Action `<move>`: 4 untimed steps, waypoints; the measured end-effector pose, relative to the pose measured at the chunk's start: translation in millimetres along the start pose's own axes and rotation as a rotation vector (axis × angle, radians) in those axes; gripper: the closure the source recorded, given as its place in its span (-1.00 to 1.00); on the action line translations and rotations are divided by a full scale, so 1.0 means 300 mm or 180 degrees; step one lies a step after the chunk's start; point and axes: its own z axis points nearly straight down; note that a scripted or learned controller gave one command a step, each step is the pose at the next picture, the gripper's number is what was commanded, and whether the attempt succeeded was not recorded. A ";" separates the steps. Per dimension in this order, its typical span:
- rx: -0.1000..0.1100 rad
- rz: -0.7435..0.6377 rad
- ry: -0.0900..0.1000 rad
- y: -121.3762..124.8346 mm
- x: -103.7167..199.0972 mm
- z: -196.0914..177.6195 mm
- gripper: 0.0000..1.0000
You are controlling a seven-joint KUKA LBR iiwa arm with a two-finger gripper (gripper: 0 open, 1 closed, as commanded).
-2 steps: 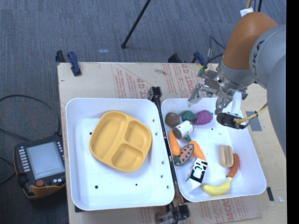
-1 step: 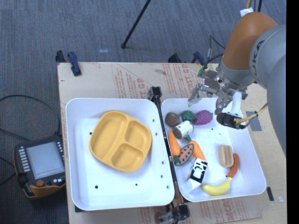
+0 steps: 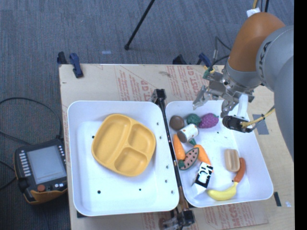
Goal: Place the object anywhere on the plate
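yellow plastic, that is the plate [image 3: 124,144], a three-part dish lying alone in the left bin [image 3: 81,176]. my gripper [image 3: 217,104] hangs over the far edge of the right bin [image 3: 259,176], jaws spread apart with nothing between them. just below my fingers [image 3: 201,97] sit the purple grapes [image 3: 208,120], touching a dark green piece [image 3: 193,119], with a brown egg-shaped thing [image 3: 176,122] beside those near the bin's left wall. a white cylinder [image 3: 188,132] rests just under them. an orange carrot [image 3: 178,148] lies along the left wall, next to a watermelon slice [image 3: 191,158]. a black-and-white carton [image 3: 203,175] leans near the banana [image 3: 222,193] at the near edge. a tan ice pop [image 3: 232,160] and a hot dog [image 3: 240,170] lie on the right.
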 end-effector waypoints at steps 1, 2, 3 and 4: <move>0.0000 0.0000 0.0000 0.000 0.000 0.000 -1.00; 0.0000 0.0000 0.0000 0.000 0.000 0.000 -1.00; 0.0000 0.0000 0.0000 0.000 0.000 0.000 -1.00; 0.0000 0.0000 0.0000 0.000 0.000 0.000 -1.00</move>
